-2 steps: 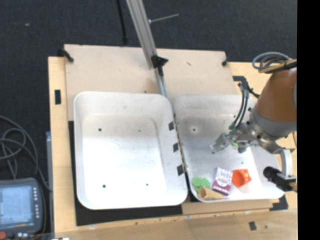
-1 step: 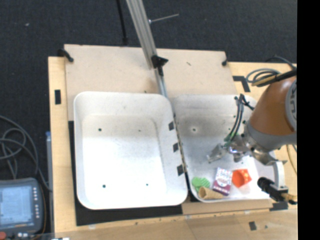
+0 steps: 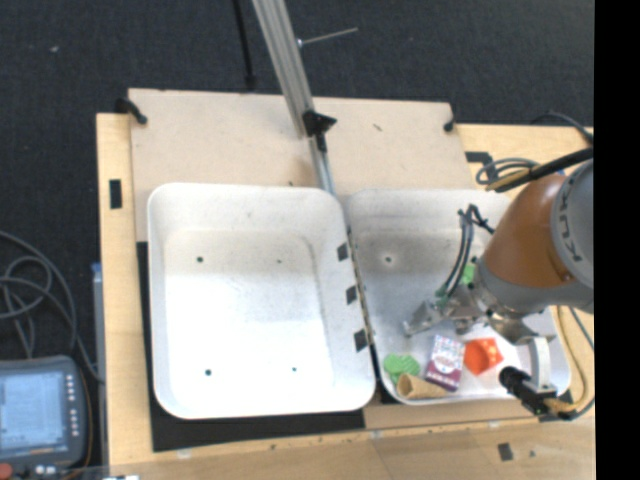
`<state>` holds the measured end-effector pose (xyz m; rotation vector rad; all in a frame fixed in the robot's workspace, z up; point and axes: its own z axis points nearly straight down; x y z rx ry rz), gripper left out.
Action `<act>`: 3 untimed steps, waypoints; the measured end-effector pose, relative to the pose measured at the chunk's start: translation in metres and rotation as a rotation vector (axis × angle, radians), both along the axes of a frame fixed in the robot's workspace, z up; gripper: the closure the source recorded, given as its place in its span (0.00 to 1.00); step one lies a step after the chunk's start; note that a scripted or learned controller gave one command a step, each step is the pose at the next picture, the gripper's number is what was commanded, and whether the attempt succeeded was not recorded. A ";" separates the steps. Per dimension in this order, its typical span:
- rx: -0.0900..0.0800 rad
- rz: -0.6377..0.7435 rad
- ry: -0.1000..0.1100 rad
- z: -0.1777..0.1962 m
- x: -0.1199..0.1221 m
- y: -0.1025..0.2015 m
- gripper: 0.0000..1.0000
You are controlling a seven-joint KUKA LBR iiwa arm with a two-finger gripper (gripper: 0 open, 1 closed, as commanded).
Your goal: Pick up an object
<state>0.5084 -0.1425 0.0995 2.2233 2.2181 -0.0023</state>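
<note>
My gripper [image 3: 432,318] hangs low over the right bin [image 3: 400,228], near its front half, below the orange band of the arm. Just in front of it lies a purple and white packet [image 3: 444,360]. An orange-red block [image 3: 482,356] sits to the packet's right. A green piece [image 3: 400,365] and a tan cone-like piece [image 3: 420,386] lie at the bin's front left corner. Nothing shows between the gripper's tips.
The left bin [image 3: 250,298] stands beside the right one, their rims touching. A slanted metal pole [image 3: 290,68] rises from behind the bins. Cables lie on the bench at the back right [image 3: 500,171].
</note>
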 end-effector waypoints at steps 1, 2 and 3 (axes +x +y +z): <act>0.001 -0.008 -0.008 0.012 0.002 0.000 1.00; 0.000 -0.002 -0.007 0.056 0.005 -0.004 1.00; -0.001 0.005 -0.008 0.114 0.016 -0.006 1.00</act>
